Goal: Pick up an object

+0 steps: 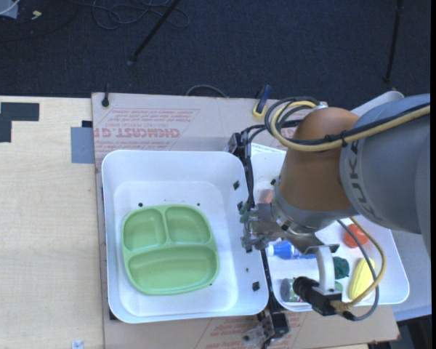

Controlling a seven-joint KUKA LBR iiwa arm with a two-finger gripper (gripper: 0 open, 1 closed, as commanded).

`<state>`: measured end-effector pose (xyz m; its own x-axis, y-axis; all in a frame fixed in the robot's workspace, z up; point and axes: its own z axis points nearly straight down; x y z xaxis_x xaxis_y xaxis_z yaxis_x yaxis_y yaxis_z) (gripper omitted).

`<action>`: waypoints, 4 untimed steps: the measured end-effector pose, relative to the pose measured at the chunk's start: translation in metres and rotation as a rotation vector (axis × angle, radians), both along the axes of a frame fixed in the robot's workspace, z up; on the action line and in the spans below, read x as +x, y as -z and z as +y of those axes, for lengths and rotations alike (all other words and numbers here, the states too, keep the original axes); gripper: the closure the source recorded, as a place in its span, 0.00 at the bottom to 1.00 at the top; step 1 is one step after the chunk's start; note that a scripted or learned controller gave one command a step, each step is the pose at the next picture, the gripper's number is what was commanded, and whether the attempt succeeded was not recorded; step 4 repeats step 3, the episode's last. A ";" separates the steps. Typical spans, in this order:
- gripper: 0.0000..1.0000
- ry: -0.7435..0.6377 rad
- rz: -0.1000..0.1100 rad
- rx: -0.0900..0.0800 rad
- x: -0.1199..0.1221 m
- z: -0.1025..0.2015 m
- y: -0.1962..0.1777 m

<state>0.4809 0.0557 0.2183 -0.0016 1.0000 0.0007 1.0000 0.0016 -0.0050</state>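
Note:
My gripper [259, 233] is low over the left side of the right bin [400, 286], close to the wall shared by the two bins, with the bulky orange wrist above it hiding much of that bin. A small blue object [282, 250] lies just right of the gripper, below the wrist. Further right lie a dark green object [340, 267], a yellow banana-shaped object [360, 278] and a red-orange object [356, 233]. Nothing shows as held.
The left bin [123, 173] holds a light green divided plate [170, 249]. A cardboard sheet [152, 126] lies behind the bins, and a wooden benchtop [36, 231] stretches to the left. Cables loop above the wrist.

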 end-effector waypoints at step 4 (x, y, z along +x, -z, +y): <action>1.00 0.001 -0.002 0.000 0.002 0.002 -0.016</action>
